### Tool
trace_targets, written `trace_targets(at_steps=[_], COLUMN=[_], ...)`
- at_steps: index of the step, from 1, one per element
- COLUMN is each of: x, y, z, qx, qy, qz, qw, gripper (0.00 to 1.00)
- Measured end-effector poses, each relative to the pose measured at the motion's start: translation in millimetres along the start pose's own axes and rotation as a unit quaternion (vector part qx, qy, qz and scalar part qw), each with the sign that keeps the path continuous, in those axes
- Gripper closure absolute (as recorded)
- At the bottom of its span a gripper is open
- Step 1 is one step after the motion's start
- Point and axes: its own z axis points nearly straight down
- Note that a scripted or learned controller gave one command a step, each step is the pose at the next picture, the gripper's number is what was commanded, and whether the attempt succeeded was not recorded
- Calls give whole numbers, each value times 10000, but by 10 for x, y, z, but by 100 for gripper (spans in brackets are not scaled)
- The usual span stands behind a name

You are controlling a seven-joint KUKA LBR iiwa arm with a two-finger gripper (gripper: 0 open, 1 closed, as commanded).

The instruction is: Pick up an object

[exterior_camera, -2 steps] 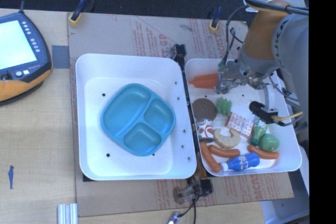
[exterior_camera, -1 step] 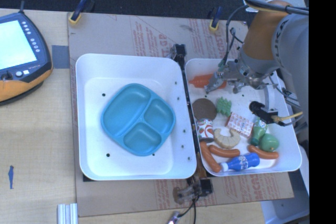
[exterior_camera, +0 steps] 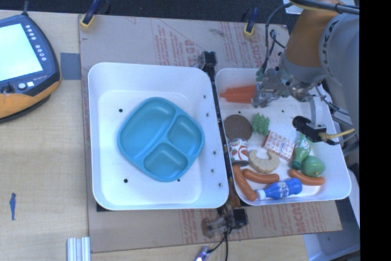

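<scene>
The right bin (exterior_camera: 244, 77) holds a heap of toy food. An orange carrot (exterior_camera: 238, 94) lies at its back left, with a brown round patty (exterior_camera: 237, 127) and a green leafy piece (exterior_camera: 261, 123) in front of it. Further forward lie a red-and-white packet (exterior_camera: 279, 144), a bagel (exterior_camera: 264, 161), sausages (exterior_camera: 259, 177), a blue-and-white bottle (exterior_camera: 278, 191) and green items (exterior_camera: 308, 162). My gripper (exterior_camera: 264, 96) hangs low over the bin's back, just right of the carrot's thick end. Nothing shows between it and the carrot.
The left bin (exterior_camera: 104, 79) holds a blue divided plate (exterior_camera: 160, 139). A tablet-like pendant with an orange case (exterior_camera: 24, 64) lies on the bench at far left. Clamps (exterior_camera: 90, 14) sit at the board's back edge. A black divider bar (exterior_camera: 215, 107) runs between the bins.
</scene>
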Motion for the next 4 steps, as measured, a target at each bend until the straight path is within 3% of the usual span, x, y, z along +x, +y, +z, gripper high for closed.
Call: trace_targets(at_steps=[1, 2, 3, 4], x=[-1, -14, -14, -37], y=[-1, 3, 3, 142], z=[1, -103, -102, 235], qx=[2, -19, -17, 97], qy=[-4, -19, -22, 28], qz=[-4, 1, -2, -1], qw=[10000, 10000, 10000, 9999], gripper=[0, 100, 0, 0])
